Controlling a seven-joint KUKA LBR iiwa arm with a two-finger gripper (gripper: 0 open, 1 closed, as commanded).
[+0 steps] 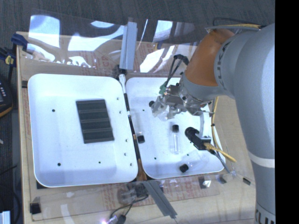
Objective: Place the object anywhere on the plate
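Gripper (162, 107) hangs low over the bin (156, 160) right of the plate (95, 120); whether it is open or closed cannot be told.
The plate, a dark ribbed slab, lies flat in its own bin (46, 148) with nothing on it. Well to the plate's right lies a clear vial (175, 141) with a black cap. A black block (183, 168) sits farther right and lower, and a small dark piece (140, 138) lies nearest the plate.
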